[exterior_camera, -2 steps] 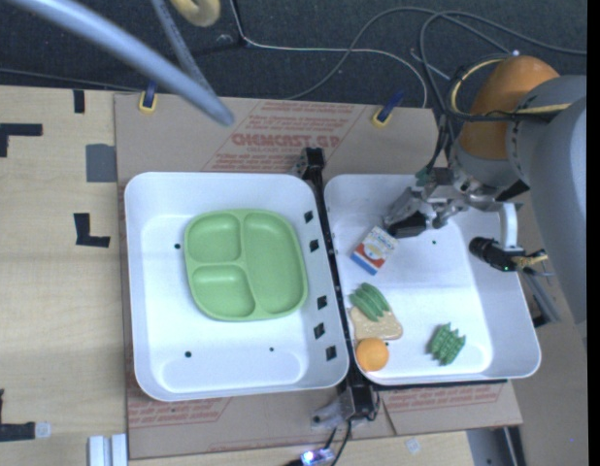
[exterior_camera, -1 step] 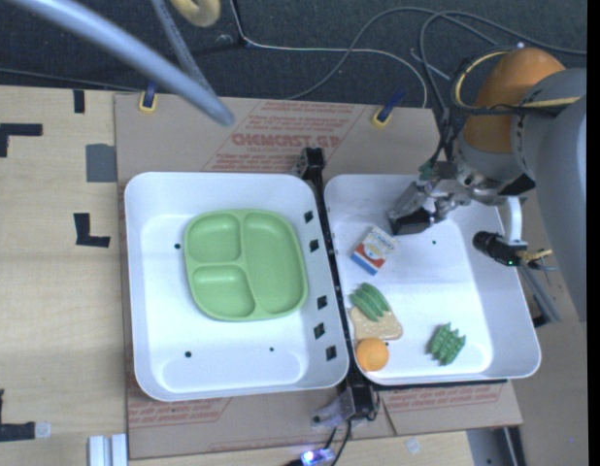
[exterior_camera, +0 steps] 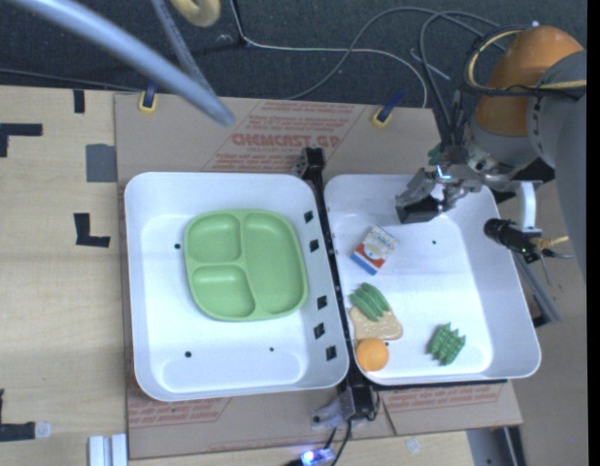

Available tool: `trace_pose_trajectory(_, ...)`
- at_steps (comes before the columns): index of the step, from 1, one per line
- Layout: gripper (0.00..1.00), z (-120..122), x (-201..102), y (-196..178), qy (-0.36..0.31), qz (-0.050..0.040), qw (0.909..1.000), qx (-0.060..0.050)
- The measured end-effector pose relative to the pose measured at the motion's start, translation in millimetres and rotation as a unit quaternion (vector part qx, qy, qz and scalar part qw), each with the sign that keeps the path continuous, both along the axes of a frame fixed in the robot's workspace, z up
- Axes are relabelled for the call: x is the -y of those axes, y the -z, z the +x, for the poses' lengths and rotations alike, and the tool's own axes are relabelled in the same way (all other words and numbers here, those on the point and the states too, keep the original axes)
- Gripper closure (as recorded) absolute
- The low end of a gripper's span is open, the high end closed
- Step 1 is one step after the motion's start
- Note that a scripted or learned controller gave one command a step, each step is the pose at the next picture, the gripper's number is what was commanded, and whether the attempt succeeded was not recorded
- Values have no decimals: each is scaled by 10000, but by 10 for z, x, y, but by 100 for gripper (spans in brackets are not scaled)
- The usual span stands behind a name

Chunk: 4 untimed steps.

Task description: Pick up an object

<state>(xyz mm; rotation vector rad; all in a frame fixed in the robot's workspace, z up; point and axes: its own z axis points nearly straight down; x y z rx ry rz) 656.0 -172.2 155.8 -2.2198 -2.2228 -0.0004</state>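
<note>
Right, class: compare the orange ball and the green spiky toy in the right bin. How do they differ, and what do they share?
The orange ball is round and smooth; the green spiky toy is jagged and longer than wide. The ball touches the tan piece near the bin's left wall; the spiky toy lies alone further right. Both are small and rest on the right bin floor near its front edge, apart from the tool.

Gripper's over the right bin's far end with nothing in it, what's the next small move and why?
Probably shift the gripper toward the small red, white and blue carton, then descend. The carton is the nearest item and lies apart from the clustered green pea pod, cracker and orange ball, so it looks the easiest grasp.
</note>
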Motion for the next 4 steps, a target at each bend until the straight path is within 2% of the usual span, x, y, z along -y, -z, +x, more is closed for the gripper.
trace_pose_trajectory(2,100,49,0,-962,-1,-7,10000,20)
trace_pose_trajectory(3,100,-39,-601,-856,-16,0,10000,-13)
trace_pose_trajectory(4,100,-179,-1032,-772,-13,1,10000,-17)
